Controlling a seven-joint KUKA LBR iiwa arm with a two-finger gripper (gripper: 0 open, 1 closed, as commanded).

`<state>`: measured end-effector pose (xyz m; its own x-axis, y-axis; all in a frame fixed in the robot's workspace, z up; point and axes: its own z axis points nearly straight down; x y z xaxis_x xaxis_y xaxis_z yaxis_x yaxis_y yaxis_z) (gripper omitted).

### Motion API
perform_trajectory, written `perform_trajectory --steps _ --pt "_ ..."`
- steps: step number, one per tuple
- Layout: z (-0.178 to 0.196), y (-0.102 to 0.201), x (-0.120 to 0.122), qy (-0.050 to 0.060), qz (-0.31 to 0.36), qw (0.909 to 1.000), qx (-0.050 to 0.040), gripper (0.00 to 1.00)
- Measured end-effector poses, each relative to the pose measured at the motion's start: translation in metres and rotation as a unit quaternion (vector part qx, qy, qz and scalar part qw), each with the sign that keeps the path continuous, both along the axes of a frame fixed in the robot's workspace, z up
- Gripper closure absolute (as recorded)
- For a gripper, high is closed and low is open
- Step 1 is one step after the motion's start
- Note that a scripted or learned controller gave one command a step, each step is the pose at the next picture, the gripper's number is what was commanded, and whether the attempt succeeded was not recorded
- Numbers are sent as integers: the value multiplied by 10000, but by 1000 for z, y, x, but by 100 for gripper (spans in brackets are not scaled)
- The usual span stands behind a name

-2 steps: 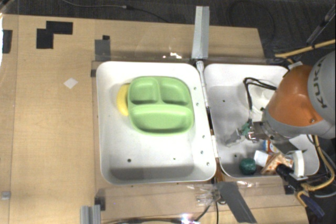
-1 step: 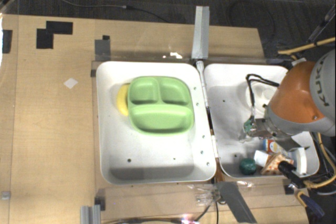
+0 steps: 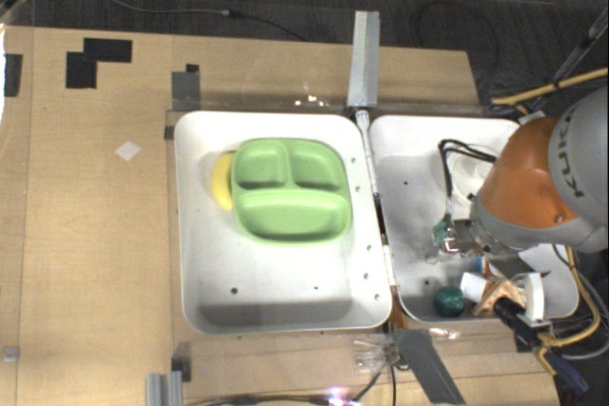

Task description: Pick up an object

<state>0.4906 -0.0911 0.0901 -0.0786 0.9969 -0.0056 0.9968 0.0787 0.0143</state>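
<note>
Two shallow white bins sit side by side on my wooden surface, and my arm, grey metal with a rounded orange band, reaches into the right bin. My claw hangs low over that bin's floor; the wrist hides its grip, so I cannot tell how it stands.

I count three loose things. One small, round, dark green ball lies just beside my claw, on the side toward the bin's near wall, apart from it; being round, it shows no long axis and points no way that I can tell.

Well off to the far side of my claw, across the divider, the left bin holds one light green plastic tray with rounded corners and three moulded compartments, two small ones above one wide one. Its long axis runs across the bin. One smooth yellow piece peeks from under the tray's edge farthest from my claw, touching it.
</note>
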Motion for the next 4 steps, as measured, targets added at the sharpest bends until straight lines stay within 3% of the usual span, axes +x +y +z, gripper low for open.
perform_trajectory --steps 1,2,3,4 --pt "-1 -62 81 11 323 9995 0 100" --pt "0 -36 15 14 561 9984 9 100" --pt "-1 -35 23 24 222 9998 12 100" --pt "0 -10 1 -13 291 9996 -4 100"
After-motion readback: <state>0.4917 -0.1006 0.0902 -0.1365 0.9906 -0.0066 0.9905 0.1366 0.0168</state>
